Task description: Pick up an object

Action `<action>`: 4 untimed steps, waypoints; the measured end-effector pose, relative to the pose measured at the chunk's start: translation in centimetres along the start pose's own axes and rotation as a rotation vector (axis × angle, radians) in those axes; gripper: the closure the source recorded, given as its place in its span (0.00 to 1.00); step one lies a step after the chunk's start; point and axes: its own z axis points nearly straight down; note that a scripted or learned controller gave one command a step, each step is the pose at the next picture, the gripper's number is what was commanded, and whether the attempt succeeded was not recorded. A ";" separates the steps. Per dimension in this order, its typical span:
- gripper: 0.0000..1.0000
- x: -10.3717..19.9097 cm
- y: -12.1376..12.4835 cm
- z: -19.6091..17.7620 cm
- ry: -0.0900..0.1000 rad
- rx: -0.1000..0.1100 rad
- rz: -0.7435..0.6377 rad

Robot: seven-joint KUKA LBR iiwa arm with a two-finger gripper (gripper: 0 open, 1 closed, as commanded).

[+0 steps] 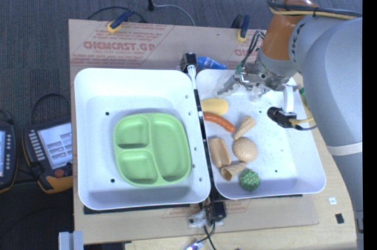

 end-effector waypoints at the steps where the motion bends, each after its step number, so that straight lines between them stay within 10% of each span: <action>1: 0.00 8.1 -5.6 -9.2 0.002 0.000 0.071; 2: 0.00 8.7 -12.1 -9.1 0.002 0.003 -0.136; 3: 0.00 7.1 -12.9 -9.1 0.002 0.002 -0.397; 4: 0.00 5.9 -11.3 -9.1 0.002 0.002 -0.295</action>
